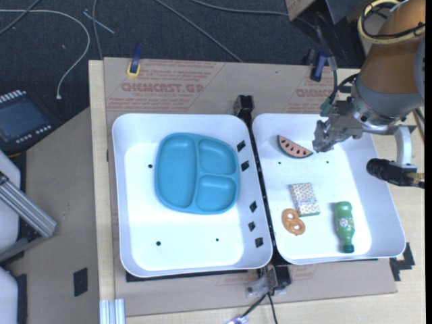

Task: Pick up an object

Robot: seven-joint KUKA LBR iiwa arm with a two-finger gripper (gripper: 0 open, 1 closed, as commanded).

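Note:
In the right bin [378,208] lie a watermelon slice [293,146], a small patterned square packet [304,198], a pretzel [293,222] and a green bottle [343,226]. My gripper [322,142] hangs over the far part of this bin, just right of the watermelon slice and close to its tip. I see nothing held in it.
The left bin [135,201] holds a blue divided plate [196,173]. A row of black clips [251,181] runs along the divider between the bins. Cables and a black connector [385,170] hang at the right bin's right side.

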